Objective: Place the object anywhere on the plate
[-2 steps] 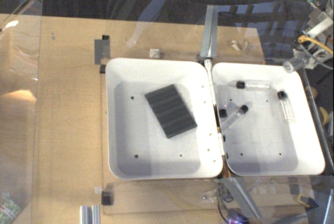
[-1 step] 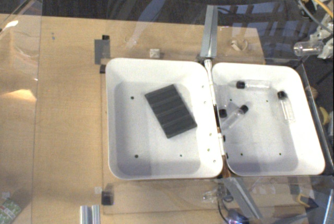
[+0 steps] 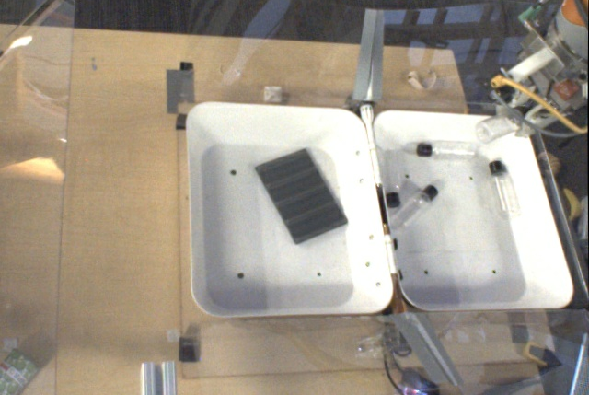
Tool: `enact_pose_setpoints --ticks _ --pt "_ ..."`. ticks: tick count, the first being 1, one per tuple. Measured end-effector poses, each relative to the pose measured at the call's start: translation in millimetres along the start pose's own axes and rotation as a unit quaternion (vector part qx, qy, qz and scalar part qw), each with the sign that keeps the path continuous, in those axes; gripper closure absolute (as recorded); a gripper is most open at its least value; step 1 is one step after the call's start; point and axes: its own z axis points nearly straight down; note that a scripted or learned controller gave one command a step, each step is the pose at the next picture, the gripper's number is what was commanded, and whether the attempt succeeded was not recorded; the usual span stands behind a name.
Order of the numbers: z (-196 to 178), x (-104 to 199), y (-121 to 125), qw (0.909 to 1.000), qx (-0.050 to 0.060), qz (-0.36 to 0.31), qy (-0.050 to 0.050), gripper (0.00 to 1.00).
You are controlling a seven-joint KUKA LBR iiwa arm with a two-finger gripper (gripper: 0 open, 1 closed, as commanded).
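The end effector (image 3: 502, 128) hovers over the far right corner of the right white bin (image 3: 552, 292), gripping a clear plastic tube. Three more clear black-capped tubes (image 3: 419, 200) lie below and left of it. The dark grey ribbed rectangular plate (image 3: 301, 196) rests further left, in the left white bin (image 3: 207, 283).

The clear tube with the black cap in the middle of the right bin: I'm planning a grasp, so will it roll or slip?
The clear tube looks round and lies on its side on the right bin's flat floor, so a nudge likely rolls it. Its smooth, transparent wall probably slips between fingers. It seems light.
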Motion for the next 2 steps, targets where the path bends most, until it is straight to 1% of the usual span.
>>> enact_pose_setpoints --ticks 1,2 --pt "-9 10 -61 0.9995 -0.002 -0.031 0.002 1.00" --pt "-35 33 -34 0.9985 -0.001 0.054 0.002 1.00"
